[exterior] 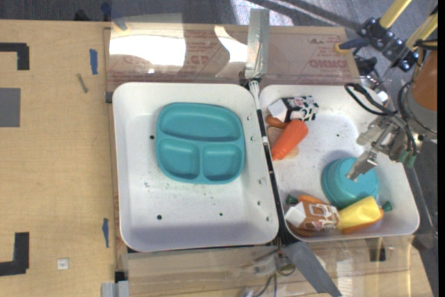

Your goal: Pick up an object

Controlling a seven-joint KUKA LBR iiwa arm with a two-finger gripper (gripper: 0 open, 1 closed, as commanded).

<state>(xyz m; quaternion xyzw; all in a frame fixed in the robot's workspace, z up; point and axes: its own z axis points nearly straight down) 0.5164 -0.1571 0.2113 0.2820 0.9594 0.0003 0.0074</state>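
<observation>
My gripper [367, 158] hangs over the right bin [327, 125], its fingers [361, 167] spread apart just above a teal bowl [348, 184] that lies upside down. Nothing sits between the fingers. An orange carrot [288, 139] lies at the bin's left side, beside a black-and-white cow-patterned toy [295, 108]. Along the bin's front edge lie a yellow piece [360, 213] and an orange-and-white carton [314, 215].
The left bin [132, 205] holds a teal divided plate [200, 142]. A clear sheet and a metal bracket [256, 45] stand behind the bins. Yellow rods and black cables [389, 45] cross the upper right.
</observation>
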